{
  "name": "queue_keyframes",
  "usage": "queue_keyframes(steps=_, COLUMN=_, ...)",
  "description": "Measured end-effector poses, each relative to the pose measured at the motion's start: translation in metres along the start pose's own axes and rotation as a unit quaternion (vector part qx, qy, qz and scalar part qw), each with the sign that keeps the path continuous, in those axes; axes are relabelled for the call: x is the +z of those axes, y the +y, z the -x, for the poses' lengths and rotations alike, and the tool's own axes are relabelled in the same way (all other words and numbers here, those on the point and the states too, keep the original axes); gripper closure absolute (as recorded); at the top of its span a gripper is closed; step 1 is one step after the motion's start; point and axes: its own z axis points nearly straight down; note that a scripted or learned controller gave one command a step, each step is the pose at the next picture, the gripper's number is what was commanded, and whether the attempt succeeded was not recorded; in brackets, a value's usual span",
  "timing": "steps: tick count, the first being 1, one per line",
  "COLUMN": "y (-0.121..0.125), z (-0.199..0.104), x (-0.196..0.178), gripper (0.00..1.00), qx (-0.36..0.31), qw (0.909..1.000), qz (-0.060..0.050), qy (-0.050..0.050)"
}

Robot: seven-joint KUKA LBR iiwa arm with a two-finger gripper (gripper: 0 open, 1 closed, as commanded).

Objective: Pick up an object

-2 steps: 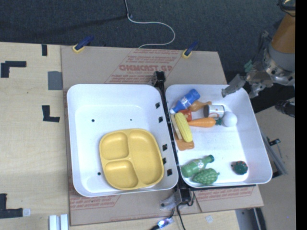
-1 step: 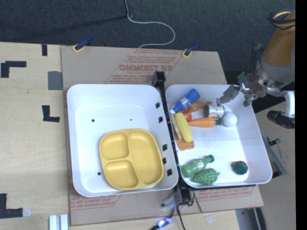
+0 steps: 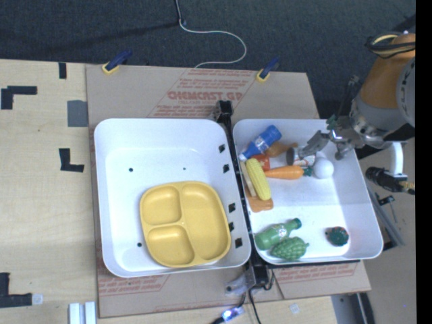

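1. Nearest the camera, bottom edge of the right bin [image 3: 370, 201]: a green bottle [image 3: 277, 233] lies on its side with a bumpy green fruit [image 3: 289, 249] touching it at about its 5 o'clock. They overlap enough that I can't say where one ends. A small dark green round thing [image 3: 337, 235] sits apart at 3 o'clock from them, too small to identify.
2. The left bin [image 3: 115, 154] holds a yellow divided plate [image 3: 183, 222] in its near half, just beside the near wall. Lots of bare white floor at the plate's 12 and 9 o'clock.
3. Mid right bin: a yellow corn cob [image 3: 258, 179] lies along the left wall over something orange [image 3: 260, 204] that's mostly hidden under it. A carrot [image 3: 284, 173] points out toward 3 o'clock, its green tip nearly touching a white ball [image 3: 324, 169]. The open floor is between this cluster and the green stuff.
4. Far side: a blue bottle [image 3: 262, 141] is tilted near the back wall, with brownish bits beside it that I can't make out.
5. The gripper [image 3: 324, 146] is over the far right corner, fingers spread, nothing between them, the white ball just below. The arm is cut off at the frame's right edge.
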Motion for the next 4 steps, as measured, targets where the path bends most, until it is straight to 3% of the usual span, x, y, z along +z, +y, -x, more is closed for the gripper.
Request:
queue_keyframes(steps=2, y=-0.002, z=-0.003, x=0.073, gripper=0.00, qx=-0.001, qw=1.0000, qz=0.001, qy=0.000)
queue_keyframes(steps=3, y=-0.003, z=-0.004, x=0.061, gripper=1.00, qx=-0.001, qw=1.0000, qz=-0.001, qy=0.001)
queue_keyframes(steps=4, y=0.003, z=-0.009, x=0.016, gripper=1.00, qx=0.000, qw=1.0000, qz=0.005, qy=0.000)
